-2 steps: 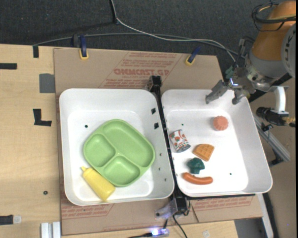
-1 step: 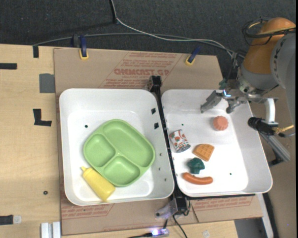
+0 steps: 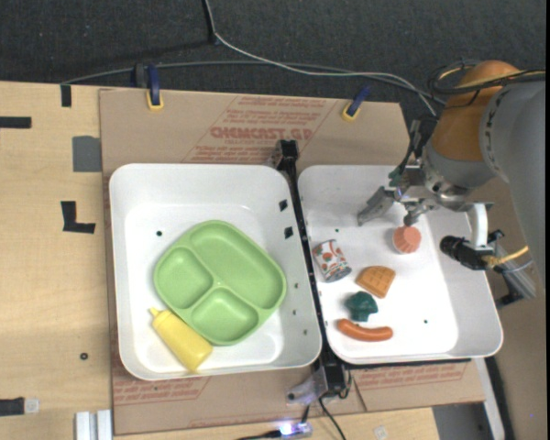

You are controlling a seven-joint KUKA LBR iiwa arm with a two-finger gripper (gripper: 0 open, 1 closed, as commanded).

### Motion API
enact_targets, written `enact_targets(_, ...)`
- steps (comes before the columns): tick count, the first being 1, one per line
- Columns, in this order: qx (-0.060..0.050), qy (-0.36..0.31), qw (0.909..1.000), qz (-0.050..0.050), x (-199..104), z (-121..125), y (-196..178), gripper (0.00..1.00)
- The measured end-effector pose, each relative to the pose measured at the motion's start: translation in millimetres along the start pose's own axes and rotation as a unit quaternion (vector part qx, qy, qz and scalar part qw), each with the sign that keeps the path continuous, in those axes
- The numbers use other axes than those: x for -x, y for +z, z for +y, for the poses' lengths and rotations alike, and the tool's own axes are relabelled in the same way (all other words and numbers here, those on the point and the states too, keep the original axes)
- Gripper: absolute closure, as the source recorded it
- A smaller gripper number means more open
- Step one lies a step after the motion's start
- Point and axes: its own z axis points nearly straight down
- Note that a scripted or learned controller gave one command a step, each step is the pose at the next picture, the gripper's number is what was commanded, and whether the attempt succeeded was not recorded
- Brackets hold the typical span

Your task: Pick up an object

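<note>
One sausage [image 3: 365, 331], long axis left-right; gripper [image 3: 392, 208] fingers spread wide apart.

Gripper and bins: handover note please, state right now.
Gripper: open, low over the right bin, holding nothing.
Right bin holds: pink piece just below the fingers, can, waffle, broccoli, sausage.
Left bin: green plate, mustard bottle.
Done: approach. Left: close on an object, probably the pink piece, and lift.
</note>
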Motion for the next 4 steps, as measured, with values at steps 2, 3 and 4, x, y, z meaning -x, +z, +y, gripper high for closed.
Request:
enact_targets(2, 0.005, -0.001, 1.0, -0.002, 0, 2, 19, 1.0)
enact_targets(3, 0.005, 0.0, 1.0, 0.0, 2, -1, -44, 1.0)
enact_targets(4, 0.005, 0.0, 1.0, 0.0, 8, 4, -90, 1.0)
